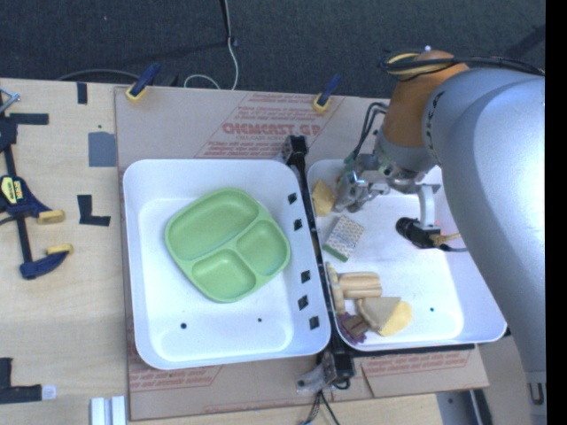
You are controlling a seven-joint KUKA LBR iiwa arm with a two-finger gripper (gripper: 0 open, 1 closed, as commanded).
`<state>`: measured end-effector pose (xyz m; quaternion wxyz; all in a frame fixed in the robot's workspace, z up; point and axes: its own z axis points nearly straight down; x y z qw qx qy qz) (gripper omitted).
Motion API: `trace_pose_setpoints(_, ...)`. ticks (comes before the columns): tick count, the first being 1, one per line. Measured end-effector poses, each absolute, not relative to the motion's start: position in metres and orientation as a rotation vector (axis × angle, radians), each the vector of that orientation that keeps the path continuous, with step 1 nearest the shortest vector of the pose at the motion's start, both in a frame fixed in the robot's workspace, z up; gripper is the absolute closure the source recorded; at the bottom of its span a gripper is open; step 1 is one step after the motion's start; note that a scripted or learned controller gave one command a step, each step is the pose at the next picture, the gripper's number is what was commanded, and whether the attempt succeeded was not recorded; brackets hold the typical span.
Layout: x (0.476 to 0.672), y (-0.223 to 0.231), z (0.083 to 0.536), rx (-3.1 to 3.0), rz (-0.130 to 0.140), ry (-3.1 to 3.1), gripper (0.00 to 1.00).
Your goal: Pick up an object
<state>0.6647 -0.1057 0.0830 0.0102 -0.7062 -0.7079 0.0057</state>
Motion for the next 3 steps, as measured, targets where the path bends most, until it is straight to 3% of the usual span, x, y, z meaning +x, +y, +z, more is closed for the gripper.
trace_pose_setpoints(3,0.6645,-0.1002,0.0837,-2.218,0.025,-2.211,0.00)
